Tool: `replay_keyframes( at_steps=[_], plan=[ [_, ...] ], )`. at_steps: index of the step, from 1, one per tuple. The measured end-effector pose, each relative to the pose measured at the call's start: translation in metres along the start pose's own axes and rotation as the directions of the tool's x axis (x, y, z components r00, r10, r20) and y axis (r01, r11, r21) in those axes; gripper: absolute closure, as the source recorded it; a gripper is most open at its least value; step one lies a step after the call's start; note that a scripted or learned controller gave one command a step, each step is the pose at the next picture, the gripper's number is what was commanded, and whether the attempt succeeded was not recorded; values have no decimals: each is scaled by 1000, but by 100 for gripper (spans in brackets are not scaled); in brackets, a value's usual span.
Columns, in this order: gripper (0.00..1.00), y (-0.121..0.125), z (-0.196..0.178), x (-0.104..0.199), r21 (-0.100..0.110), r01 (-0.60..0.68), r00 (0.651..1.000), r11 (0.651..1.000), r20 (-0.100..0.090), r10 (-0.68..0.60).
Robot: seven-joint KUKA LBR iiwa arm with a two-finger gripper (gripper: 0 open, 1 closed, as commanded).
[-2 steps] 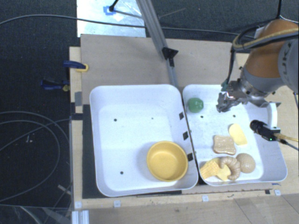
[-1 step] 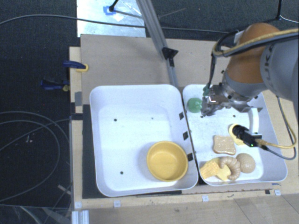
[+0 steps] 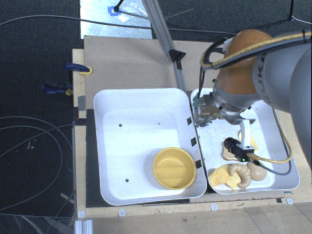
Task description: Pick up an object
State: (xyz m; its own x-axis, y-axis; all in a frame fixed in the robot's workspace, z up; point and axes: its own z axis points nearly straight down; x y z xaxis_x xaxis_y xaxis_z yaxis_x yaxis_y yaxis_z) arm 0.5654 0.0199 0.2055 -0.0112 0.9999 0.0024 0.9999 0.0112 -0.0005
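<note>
Mostly hidden under the arm (image 3: 263, 72), jaws over the right bin (image 3: 287, 179), state unclear.

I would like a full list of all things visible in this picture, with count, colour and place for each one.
left bin: one, white, left on the bench
right bin: one, white, beside it on the right
bowl: one, yellow, near corner of the left bin
small items: a few, yellow and tan, near end of the right bin; kinds unclear
clamps: two, blue and yellow, at the bench's left edge
metal pole: one, grey, slanting above the bench
arm: one, grey with orange band, over the right bin
tool: one, at the right bin's left wall
</note>
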Motion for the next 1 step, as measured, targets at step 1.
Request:
replay_keyframes(
  at_steps=[1],
  plan=[
    [100,-14,-17,52,-3,1,1000,1000,-1,-1]
  ],
)
